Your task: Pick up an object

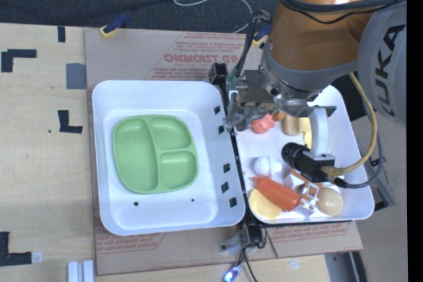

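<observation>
My gripper hangs low over the far left part of the right bin, close to the wall between the two bins. A small pink object lies just to its right, touching or nearly touching it; I cannot tell which. Nearer the front of that bin lie a small white object, a red-orange carrot-shaped piece resting on a pale yellow disc, and a beige round object. The arm's orange band hides the bin's far side.
The left bin holds a green divided plate. A yellowish object sits under the wrist in the right bin. Both bins rest on a cardboard sheet on the wooden bench.
</observation>
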